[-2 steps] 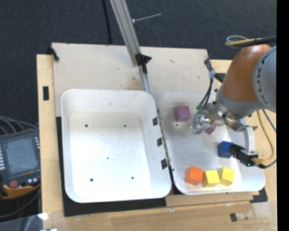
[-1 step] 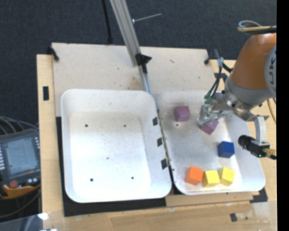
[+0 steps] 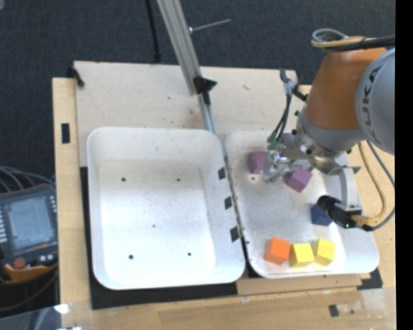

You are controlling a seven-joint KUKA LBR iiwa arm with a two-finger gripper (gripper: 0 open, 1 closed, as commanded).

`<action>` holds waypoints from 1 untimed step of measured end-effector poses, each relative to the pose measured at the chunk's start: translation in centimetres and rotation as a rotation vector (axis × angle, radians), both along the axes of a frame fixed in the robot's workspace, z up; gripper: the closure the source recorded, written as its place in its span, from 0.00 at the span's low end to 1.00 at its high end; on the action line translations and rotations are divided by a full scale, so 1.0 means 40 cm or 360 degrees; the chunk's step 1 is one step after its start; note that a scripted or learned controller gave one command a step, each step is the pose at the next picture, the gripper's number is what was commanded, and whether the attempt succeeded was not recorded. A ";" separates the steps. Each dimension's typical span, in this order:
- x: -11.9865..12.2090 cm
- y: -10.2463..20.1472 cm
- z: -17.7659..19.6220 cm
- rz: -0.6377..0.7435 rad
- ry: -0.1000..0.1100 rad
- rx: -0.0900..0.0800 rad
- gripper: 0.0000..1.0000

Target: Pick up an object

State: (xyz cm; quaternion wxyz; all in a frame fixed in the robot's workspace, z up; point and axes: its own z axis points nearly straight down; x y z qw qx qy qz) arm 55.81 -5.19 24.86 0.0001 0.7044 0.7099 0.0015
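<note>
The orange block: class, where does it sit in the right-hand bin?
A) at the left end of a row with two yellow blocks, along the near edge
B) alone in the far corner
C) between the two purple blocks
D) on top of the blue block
A: the orange block lies at the left end of a near-edge row in the right bin, next to two yellow blocks.

One fixed camera above the bench (image 3: 158,95), slanted downward, both white bins (image 3: 96,184) framed, arm (image 3: 344,81) entering right
</note>
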 end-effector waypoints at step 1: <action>-0.041 0.152 -0.004 0.0001 0.0003 0.0000 1.00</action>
